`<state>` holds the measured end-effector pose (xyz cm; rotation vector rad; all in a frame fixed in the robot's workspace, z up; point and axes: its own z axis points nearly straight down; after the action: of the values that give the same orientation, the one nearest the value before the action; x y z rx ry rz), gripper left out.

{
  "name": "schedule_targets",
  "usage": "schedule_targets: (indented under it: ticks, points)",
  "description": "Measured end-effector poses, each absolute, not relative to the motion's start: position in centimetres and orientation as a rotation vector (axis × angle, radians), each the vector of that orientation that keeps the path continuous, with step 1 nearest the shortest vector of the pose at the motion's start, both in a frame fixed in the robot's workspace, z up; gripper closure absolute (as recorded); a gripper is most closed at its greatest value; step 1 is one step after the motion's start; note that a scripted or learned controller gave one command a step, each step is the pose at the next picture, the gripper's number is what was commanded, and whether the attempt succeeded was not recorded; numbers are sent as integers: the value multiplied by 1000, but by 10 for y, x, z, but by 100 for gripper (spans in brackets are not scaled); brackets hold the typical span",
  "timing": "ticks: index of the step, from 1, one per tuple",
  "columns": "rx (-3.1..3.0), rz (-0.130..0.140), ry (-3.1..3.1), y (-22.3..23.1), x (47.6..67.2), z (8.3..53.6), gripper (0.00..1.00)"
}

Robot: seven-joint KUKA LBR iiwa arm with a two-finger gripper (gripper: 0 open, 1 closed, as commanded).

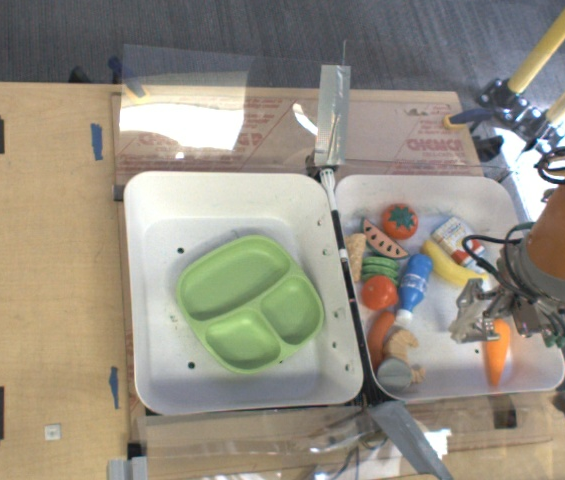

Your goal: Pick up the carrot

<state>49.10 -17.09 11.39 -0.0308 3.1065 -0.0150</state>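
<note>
Robot lab: taped plywood bench, two white bins, toy food.

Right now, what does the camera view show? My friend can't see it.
The gripper hangs over the right bin, just beside an orange carrot among toy foods. The left bin holds a green divided plate.
</note>
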Motion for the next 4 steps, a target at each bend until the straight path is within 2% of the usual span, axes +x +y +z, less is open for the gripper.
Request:
schedule_targets:
  ticks: [1,2,3,4]
  points:
    - [-31,-14,3108,-171,491,113,0]
    - [-361,-6,3106,-183,491,90,0]
    - [-365,-14,3090,-182,496,103,100]
    - [-365,-13,3092,-182,496,103,0]
